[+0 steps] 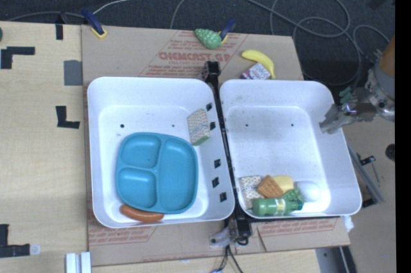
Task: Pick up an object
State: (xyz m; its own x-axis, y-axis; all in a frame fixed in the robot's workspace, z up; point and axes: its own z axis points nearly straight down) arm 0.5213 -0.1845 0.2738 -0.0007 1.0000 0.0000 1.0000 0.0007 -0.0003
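Observation:
My gripper (pixel 335 121) hangs over the right rim of the right bin (pixel 270 101), with nothing visibly held. At that bin's front lie a green bottle (pixel 276 205), an orange-brown waffle-like piece (pixel 270 187), a white rounded object (pixel 308 190) and a speckled flat piece (pixel 249 185). The left bin (pixel 109 98) holds a blue divided plate (pixel 157 172), an orange sausage (pixel 141 214) at its front edge, and a pale sponge block (pixel 200 126) against the right wall.
Behind the bins on the cardboard lie a banana (pixel 260 60), a green knobbly item (pixel 209 38) and a small packet (pixel 257 73). Cables run across the dark floor at the back. A black divider clamp (pixel 212 69) sits between the bins.

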